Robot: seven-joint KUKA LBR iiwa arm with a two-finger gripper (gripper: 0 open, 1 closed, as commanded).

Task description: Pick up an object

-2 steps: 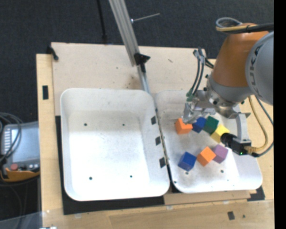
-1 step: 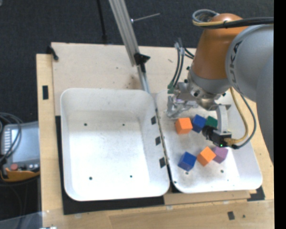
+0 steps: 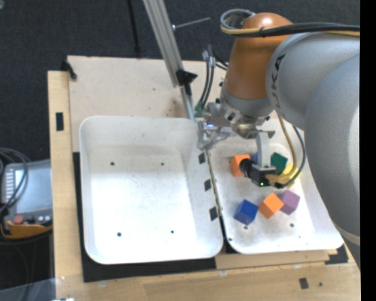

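The right bin [image 3: 282,242] holds several small blocks: an orange one [image 3: 239,165], a green one [image 3: 279,162], a blue cube [image 3: 245,212], an orange cube [image 3: 271,204] and a purple cube [image 3: 290,201]. My gripper [image 3: 205,135] hangs under the orange wrist band, over the upper end of the ridge where the two bins meet. It is up and left of the nearest orange block, and nothing can be seen held in it. The wrist hides the right bin's far part.
The left bin [image 3: 144,187] lies beside the right one, sharing a rim down the middle. A slanted metal rail [image 3: 164,33] stands behind the bins, close to the gripper. The big grey arm covers the right side of the bench.
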